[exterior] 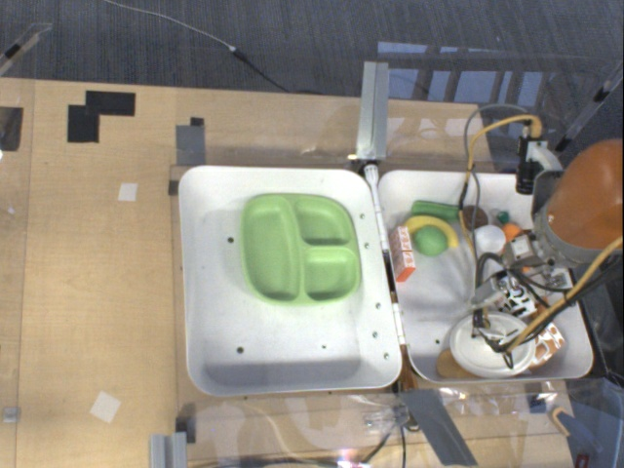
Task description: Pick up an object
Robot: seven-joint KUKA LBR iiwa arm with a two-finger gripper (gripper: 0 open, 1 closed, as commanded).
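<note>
My gripper (pixel 490 318) hangs low in the right bin (pixel 429 330), near its front right corner, just above a white bowl (pixel 478 354). Cables and the wrist hide the tips. Left of it lie a yellow banana (pixel 429 225) curled around a green ball (pixel 430 243), a dark green item (pixel 434 209) behind them, and a small red and white carton (pixel 402 253) against the bin's left wall. A white round piece (pixel 487 235) and a small orange piece (pixel 503 218) sit close to the arm.
The left bin (pixel 214 339) holds a green divided plate (pixel 298 248) upside its middle. The grey arm with its orange band (pixel 588 195) covers the right bin's right side. A patterned brown and white item (pixel 548 343) lies by the bowl.
</note>
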